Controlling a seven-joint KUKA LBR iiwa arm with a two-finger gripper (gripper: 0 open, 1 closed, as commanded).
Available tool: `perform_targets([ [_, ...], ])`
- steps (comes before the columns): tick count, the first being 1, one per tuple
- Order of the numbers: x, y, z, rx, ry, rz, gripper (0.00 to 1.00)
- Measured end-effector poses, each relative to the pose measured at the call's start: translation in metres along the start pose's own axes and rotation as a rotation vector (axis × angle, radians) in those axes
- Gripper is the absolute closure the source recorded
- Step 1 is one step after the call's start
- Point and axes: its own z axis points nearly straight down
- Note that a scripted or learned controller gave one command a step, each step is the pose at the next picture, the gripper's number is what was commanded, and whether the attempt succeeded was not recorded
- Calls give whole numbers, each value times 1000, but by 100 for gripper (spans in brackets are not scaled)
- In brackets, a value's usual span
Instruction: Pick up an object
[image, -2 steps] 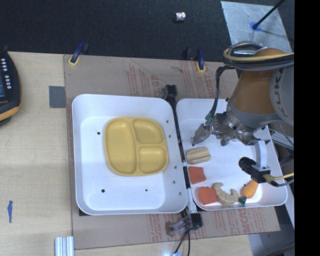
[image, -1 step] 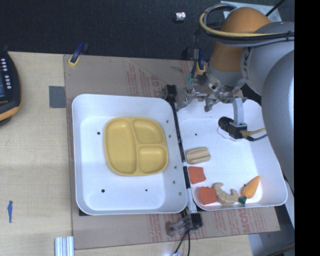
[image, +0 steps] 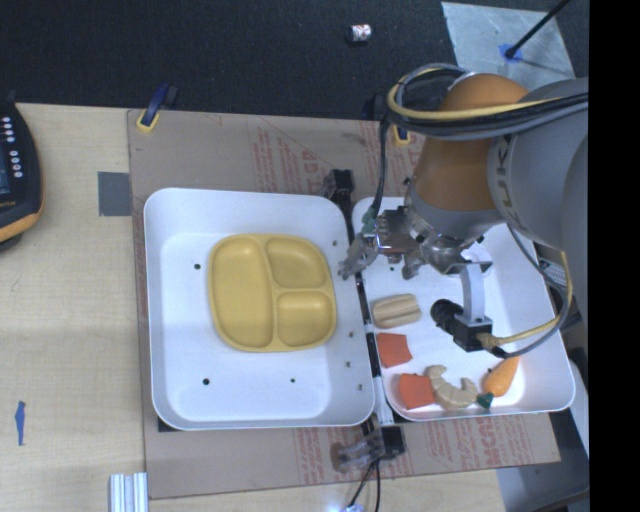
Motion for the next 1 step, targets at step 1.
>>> perform_targets([
  [1,-65,-92,16,3,-1,12,0],
])
